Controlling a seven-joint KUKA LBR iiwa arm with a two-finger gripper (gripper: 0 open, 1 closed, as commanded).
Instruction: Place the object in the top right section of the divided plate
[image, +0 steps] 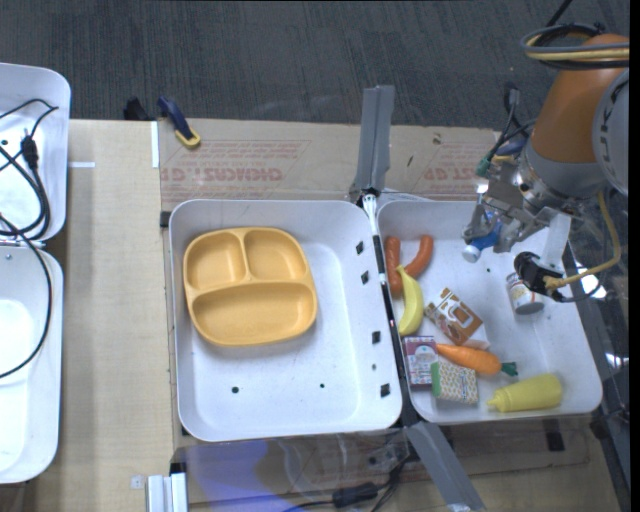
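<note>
Landmark: the divided plate (250, 286), one piece of smooth matte yellow-orange plastic, a rounded rectangle with three sections, two small ones along the far side and one long one along the near side.
Plate's seat: it lies flat in the upper left part of the left bin (280, 400), a shallow white tray with rounded corners and a few small dark holes.
Second bin: the right bin (570, 340) touches the left one along a hinged seam, right of the plate.
Arm: one grey arm with a glossy orange band (575, 105) reaches in well to the right of the plate, over the far part of the right bin.
Gripper (497, 232): dark metal parts with a blue piece at the tip, over the right bin; I cannot tell how the fingers stand or whether anything is between them.
Objects, all right of the plate in the right bin:
- two red-orange sausages (418, 254), smooth, curved
- one yellow banana (410, 305), beside the seam
- one orange carrot (470, 357) with a green end
- one yellow squeeze bottle (527, 393), lying on its side
- one small tin can (520, 293), cylindrical
- three small printed cartons (455, 316)
Plate's top right section: bare yellow plastic.
</note>
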